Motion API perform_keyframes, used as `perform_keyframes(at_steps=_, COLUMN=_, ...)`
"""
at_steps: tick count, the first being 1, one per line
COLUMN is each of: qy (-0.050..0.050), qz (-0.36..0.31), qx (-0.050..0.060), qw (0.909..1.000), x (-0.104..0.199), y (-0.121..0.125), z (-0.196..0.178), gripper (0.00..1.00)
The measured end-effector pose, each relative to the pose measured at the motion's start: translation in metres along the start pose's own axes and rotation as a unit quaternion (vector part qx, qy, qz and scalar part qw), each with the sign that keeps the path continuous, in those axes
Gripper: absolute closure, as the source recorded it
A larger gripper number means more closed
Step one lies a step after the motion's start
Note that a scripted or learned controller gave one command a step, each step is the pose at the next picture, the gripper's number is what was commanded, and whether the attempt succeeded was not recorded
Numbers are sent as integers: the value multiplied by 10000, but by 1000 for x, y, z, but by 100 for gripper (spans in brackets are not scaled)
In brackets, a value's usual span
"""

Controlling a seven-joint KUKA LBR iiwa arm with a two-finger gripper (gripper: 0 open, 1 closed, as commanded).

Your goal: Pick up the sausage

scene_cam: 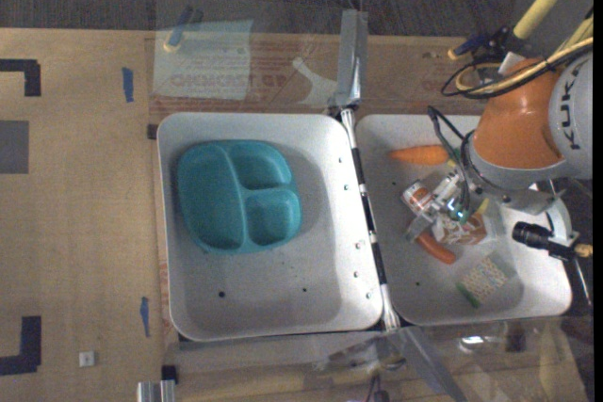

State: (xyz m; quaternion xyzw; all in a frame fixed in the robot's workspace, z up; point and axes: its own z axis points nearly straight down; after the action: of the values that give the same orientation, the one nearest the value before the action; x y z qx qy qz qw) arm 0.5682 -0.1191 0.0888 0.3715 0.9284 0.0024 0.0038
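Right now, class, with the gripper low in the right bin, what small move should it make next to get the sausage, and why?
Probably a short shift down-left before closing. The gripper hangs over a small can, while the sausage lies just below it on the right bin floor, not between its fingers.

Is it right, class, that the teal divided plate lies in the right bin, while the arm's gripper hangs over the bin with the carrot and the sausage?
Not quite. The camera view shows the teal divided plate in the left bin, not the right one. The rest stands: the gripper hangs over the right bin, where the carrot and the sausage lie.
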Motion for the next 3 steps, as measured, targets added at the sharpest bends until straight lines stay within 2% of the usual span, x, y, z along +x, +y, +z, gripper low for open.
perform_keyframes(at_steps=1, qy=-1, qz=0, qx=1, qw=10000, x=0, y=0, z=0, gripper=0)
perform_keyframes(at_steps=2, qy=-13, qz=1217, qx=0, qw=9926, x=45, y=-24, z=-1, gripper=0)
perform_keyframes(at_steps=3, qy=-32, qz=1248, qx=-23, qw=9922, x=43, y=-25, z=-12, gripper=100)
